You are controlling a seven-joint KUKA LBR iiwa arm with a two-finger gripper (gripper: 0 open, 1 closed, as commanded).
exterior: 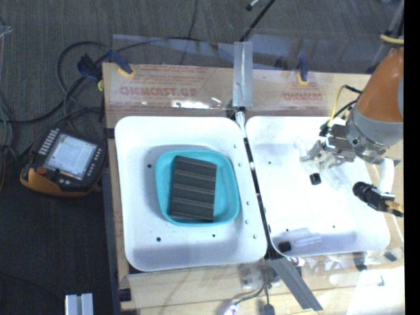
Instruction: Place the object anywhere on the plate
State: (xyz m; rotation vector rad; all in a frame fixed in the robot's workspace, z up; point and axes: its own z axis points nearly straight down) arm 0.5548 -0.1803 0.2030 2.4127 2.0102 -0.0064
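A dark grey ribbed rectangular block (193,188) lies flat on the turquoise plate (228,195), near the plate's middle, in the left bin (138,241). My gripper (319,163) hangs over the right bin (295,209), in its upper right part. It is well to the right of the plate and apart from the block. Nothing shows in its grasp. The grey arm with its orange band (384,90) comes in from the right edge.
A raised rim (252,176) divides the two bins. A small pale see-through piece (307,239) lies near the right bin's front edge. A black fitting (369,194) sticks out below the wrist. On the floor at the left sit a teach pendant (65,157) and cables.
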